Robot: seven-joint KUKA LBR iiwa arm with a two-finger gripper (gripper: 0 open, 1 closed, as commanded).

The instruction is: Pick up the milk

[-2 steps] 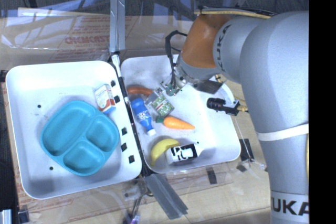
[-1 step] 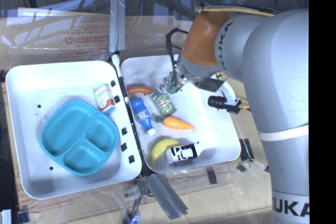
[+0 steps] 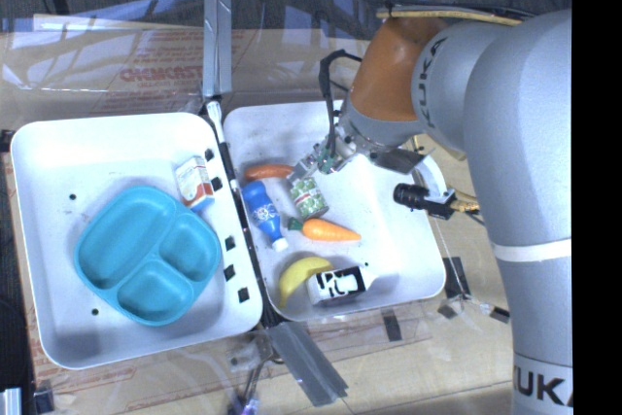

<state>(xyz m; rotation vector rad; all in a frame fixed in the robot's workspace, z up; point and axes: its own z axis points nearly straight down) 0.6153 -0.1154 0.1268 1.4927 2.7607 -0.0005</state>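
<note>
Hovering in the right bin point(image 3: 408, 253), the end effector point(image 3: 326, 160) sits over a green packet point(image 3: 309, 196); its grip cannot be told. Milk carton point(image 3: 338, 284) lies beside a banana point(image 3: 299, 273).

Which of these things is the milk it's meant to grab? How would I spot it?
Look at the left bin, the one with the blue divided plate. Just above the plate's upper right corner, near the wall between the bins, lies the milk: a small white carton with red-orange print, the only boxy thing in that bin.
</note>
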